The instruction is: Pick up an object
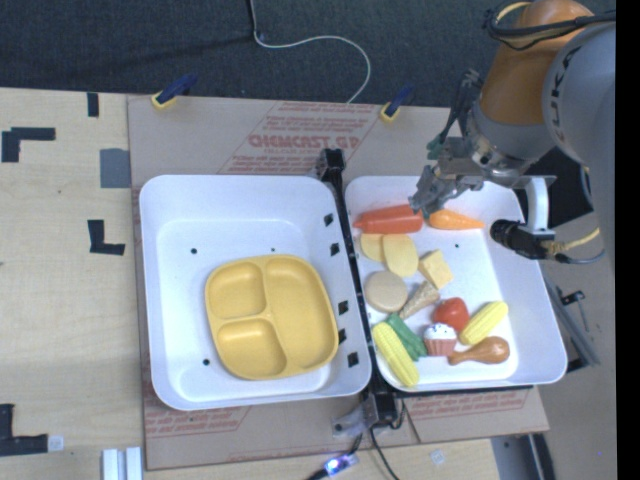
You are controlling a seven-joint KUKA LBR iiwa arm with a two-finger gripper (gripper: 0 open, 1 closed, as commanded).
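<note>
Camera view from above puts the gripper low over the far edge of the right bin, its dark tip right at the near end of a red sausage-shaped toy; whether it grips that toy I cannot tell from here. Just beside it, toward the bin's right wall, lies an orange carrot. Closer to the near edge sit pale potato slices, a yellow cheese wedge, a round tan bun, a red tomato, two corn cobs, a cupcake and a brown drumstick, all crowded together. The left bin holds a yellow divided plate near its middle. Both bins rest on a cardboard sheet on the bench.
</note>
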